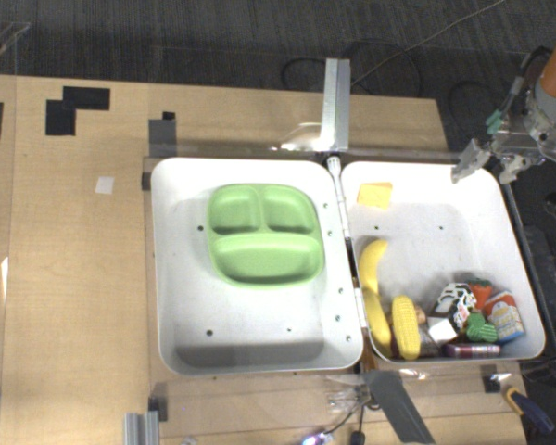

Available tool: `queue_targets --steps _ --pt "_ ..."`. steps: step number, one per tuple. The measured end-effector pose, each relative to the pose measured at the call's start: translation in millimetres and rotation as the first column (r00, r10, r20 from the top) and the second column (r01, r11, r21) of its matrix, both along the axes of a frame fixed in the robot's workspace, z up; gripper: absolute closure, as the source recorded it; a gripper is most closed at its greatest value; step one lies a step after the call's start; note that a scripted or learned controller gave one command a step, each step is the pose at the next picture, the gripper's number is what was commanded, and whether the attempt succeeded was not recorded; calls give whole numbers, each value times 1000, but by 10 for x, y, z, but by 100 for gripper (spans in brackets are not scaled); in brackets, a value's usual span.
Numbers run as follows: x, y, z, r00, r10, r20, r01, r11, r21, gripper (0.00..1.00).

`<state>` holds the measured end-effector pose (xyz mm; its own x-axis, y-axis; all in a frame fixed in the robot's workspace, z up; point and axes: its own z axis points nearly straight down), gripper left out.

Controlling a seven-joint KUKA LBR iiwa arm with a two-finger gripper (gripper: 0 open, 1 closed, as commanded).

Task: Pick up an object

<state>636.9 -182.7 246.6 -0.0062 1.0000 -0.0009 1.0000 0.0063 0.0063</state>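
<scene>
My gripper (487, 165) hangs over the far right corner of the right bin (435, 225), its fingers spread open with nothing between them. In that bin a yellow block (375, 195) lies at the far left. A banana (374, 290) and a corn cob (406, 327) lie along the near left side. A heap of small toys (477, 311) fills the near right corner, among them a black-and-white piece, a green piece and a small can. A green divided plate (264, 233) rests in the left bin (178, 276).
A metal post (337, 105) rises behind the wall between the two bins. Cables lie on the dark floor beyond the bench. The wooden bench top (65, 267) stretches to the left of the bins.
</scene>
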Motion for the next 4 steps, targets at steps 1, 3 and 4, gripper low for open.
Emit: queue_targets --steps 1,3,4 --pt "72 566 -1400 959 282 -1 -282 959 -1 0" --pt "368 955 -1436 978 207 8 -207 978 -1 100" --pt "335 1399 -407 995 103 2 -103 995 0 100"
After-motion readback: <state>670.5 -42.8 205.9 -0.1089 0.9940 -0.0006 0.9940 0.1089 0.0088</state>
